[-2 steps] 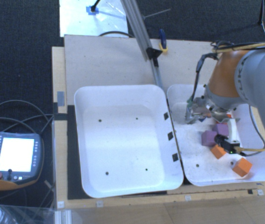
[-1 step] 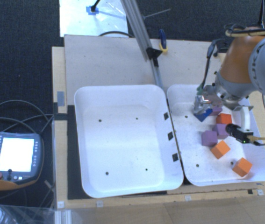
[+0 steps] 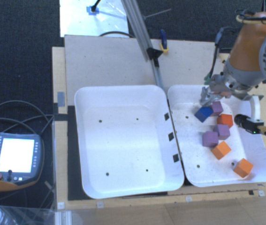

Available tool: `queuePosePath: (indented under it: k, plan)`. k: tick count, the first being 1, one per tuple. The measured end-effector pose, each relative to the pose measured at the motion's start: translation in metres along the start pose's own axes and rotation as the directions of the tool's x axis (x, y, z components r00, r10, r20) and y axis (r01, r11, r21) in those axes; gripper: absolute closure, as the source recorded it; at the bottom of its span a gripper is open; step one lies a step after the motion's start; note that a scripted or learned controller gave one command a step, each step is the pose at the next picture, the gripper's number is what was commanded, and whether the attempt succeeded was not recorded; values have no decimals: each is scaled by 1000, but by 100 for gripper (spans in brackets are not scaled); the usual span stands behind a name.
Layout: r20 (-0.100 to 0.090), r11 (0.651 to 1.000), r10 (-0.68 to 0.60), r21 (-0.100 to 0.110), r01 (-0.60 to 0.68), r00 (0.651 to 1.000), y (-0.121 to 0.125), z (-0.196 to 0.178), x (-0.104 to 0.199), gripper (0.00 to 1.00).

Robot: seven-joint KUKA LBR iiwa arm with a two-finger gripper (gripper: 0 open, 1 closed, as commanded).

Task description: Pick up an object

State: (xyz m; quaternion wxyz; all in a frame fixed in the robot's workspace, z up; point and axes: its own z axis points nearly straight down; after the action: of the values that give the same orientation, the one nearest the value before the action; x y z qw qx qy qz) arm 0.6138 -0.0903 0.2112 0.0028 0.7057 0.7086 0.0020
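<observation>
On the desk [image 3: 114, 60], the right bin [image 3: 189, 139] holds the blocks: a blue cube [image 3: 203, 114], three purple cubes [image 3: 210, 138] and three orange cubes [image 3: 221, 150]. The gripper [image 3: 209, 96] hangs at that bin's far edge, just above the blue cube; how its jaws stand, I cannot tell. The left bin [image 3: 123, 139] sits alongside.

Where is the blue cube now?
The blue cube lies in the right white bin, near its far edge, beside a purple cube, just under the pincer.
</observation>
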Motion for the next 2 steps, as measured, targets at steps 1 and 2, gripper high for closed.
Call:
queuePosePath:
  k: [1, 2]
  plan:
    - [-1, 1000, 0, 3, 0, 1000, 1, -21, 0, 100]
    - [-3, 1000, -5, 7, 5, 1000, -22, -18, 49, 100]
